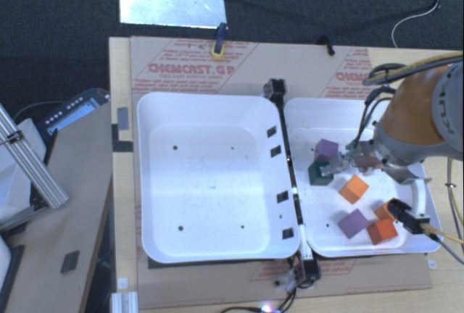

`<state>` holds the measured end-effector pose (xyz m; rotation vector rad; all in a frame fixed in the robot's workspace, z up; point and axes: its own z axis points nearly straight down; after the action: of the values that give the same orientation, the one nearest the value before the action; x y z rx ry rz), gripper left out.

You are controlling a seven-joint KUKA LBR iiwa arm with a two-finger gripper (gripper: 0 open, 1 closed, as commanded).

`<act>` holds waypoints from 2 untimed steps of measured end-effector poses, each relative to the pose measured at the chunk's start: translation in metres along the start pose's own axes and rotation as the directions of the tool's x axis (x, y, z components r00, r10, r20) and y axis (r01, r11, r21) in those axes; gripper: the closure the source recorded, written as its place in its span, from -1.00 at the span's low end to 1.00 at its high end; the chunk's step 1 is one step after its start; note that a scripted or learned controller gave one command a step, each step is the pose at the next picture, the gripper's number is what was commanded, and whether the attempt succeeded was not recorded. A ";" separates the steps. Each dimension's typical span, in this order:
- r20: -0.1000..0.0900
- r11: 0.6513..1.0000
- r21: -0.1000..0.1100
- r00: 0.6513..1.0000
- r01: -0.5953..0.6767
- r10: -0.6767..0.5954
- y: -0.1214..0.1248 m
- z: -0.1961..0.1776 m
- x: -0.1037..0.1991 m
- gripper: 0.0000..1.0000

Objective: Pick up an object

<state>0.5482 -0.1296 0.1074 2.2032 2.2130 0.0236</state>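
The right bin (313, 114) holds several small blocks. A purple block (327, 150) sits beside a dark green block (318, 174) near the bin's left wall. An orange block (354, 189) lies in the middle, a second purple block (353, 223) and a red-orange block (382, 230) lie near the front, with another orange block (384, 211) just behind. My gripper (342, 164) reaches in from the right, low over the bin, its tip right next to the purple and green blocks. I see nothing clearly between its fingers.
The left bin (159, 116) stands beside the right one, with a black divider (284, 159) between them. The bins rest on a cardboard-covered board (188, 65). Cables (413, 18) hang at the right. A grey device (72, 112) sits at the left.
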 end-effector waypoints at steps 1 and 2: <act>0.004 1.000 -0.012 1.000 -0.005 0.005 -0.015 0.005 0.016 -1.00; 0.003 1.000 -0.001 1.000 0.002 -0.002 0.047 0.009 0.035 -1.00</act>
<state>0.5955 -0.0945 0.0998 2.1990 2.2131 0.0218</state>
